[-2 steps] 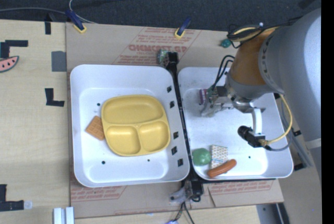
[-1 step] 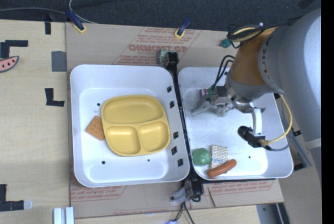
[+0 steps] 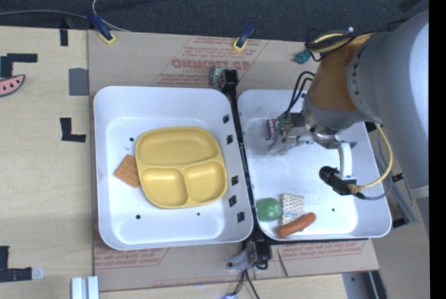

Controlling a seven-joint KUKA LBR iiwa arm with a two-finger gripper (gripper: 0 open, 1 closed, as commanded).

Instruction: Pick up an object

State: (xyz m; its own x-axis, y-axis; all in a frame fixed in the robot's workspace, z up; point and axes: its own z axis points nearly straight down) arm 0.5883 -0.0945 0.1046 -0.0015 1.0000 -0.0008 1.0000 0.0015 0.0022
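My gripper (image 3: pixel 281 138) hangs low over the upper left part of the right bin (image 3: pixel 362 221), under the grey arm with its orange band (image 3: pixel 333 81). A small pink and purple object (image 3: pixel 270 128) lies right by the gripper's left side; whether the two touch I cannot make out. Near the right bin's front edge lie a green round object (image 3: pixel 268 208), a white patterned piece (image 3: pixel 293 204) and an orange-red sausage-shaped object (image 3: pixel 297 223). In the left bin (image 3: pixel 111 116) sits a yellow divided plate (image 3: pixel 182 166), and an orange waffle-like square (image 3: pixel 127 169) is tucked at its left edge.
A black divider with clips (image 3: pixel 237 151) runs between the two bins. Black and yellow cables (image 3: pixel 348 182) hang from the wrist over the right bin. The bins rest on a cardboard sheet (image 3: pixel 202 60) held by yellow clamps at the back.
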